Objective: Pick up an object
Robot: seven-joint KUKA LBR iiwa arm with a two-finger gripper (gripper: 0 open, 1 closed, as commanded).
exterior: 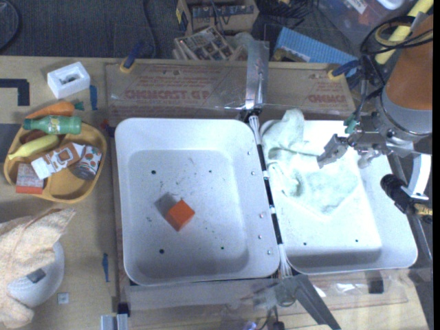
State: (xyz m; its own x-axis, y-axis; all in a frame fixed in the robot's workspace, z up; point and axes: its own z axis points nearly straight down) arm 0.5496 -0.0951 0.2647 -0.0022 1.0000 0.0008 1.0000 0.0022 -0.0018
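Wooden bench (82,253) carries two shallow white bins side by side, with cables and boxes crowding the floor beyond its far edge. At the bench's left edge sits a yellow bowl (69,188) heaped with toy food, a green bottle (53,124) lying across its top, and a small white box (68,79) rests behind it. A tan cloth (27,243) lies at the near left corner. The left bin (137,143) holds an orange block (181,214) near its middle, tilted on one corner. The right bin (392,246) holds a crumpled pale green cloth (309,174) spread over its far half. The gripper (330,151) hangs over the far right part of that bin, just above the cloth, fingers slightly apart and gripping nothing. The orange block lies well apart from it, across the divider between the bins.
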